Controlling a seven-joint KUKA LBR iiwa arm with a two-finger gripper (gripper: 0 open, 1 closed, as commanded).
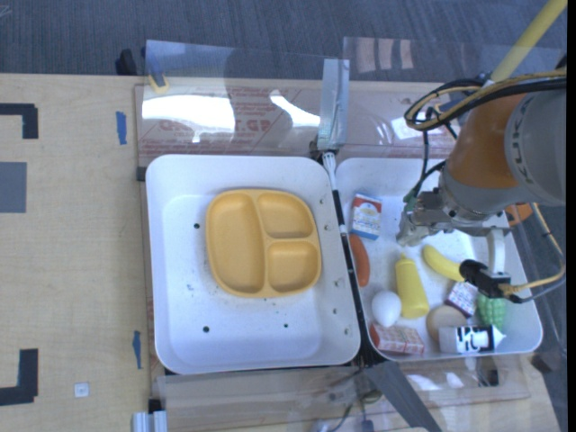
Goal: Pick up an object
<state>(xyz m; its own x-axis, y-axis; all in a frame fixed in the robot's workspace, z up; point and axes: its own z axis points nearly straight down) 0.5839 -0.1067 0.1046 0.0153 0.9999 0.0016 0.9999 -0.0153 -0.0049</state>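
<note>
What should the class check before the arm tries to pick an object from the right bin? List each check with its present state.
1. Gripper is over the right bin: ok.
2. Objects are there to pick, such as the yellow bottle, banana and white egg: ok.
3. Nothing between the fingers: cannot tell.
4. Objects have room around them: not ok, they crowd together.
5. Yellow tray lies apart in the left bin: ok.

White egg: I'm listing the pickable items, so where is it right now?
The white egg lies in the right bin, toward its front left, beside the yellow bottle and just behind the red-and-white packet.
</note>
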